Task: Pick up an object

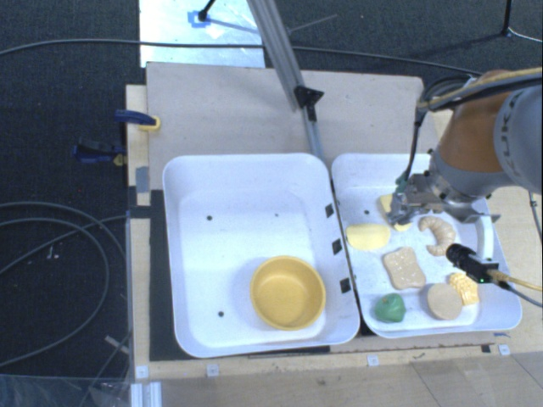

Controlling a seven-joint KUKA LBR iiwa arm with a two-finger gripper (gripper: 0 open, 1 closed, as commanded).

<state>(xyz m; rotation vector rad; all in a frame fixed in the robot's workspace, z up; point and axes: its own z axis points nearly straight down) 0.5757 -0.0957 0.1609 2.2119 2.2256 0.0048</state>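
Nearest to us, by the near edge of the right bin [509, 316], lie a green lump [390, 307], a round beige disc [444, 302] and a small ridged yellow piece [464, 288]. The disc and the ridged piece touch each other, and the green lump is a little apart, toward the near left corner.

The gripper [402, 219] is low in the far left part of this same bin. We cannot tell if the jaws are apart or together, and we see nothing held between them. Just beside the gripper, on its left, is a small pale yellow piece [386, 203]; part of it is hidden. A pale yellow oval [367, 236] lies near the left wall, just in front of the gripper. A curved beige piece [439, 231] lies to the right of the gripper. Between them and the near row lies a rectangular cracker [404, 268].

The left bin [246, 161] holds a yellow bowl [288, 292], upright, near its near right corner. Both bins stand side by side on the surface [221, 108], with their walls touching. A blue clamp [136, 119] sits on the left edge of the surface. A grey metal pole [280, 41] goes slantwise over the far edge.
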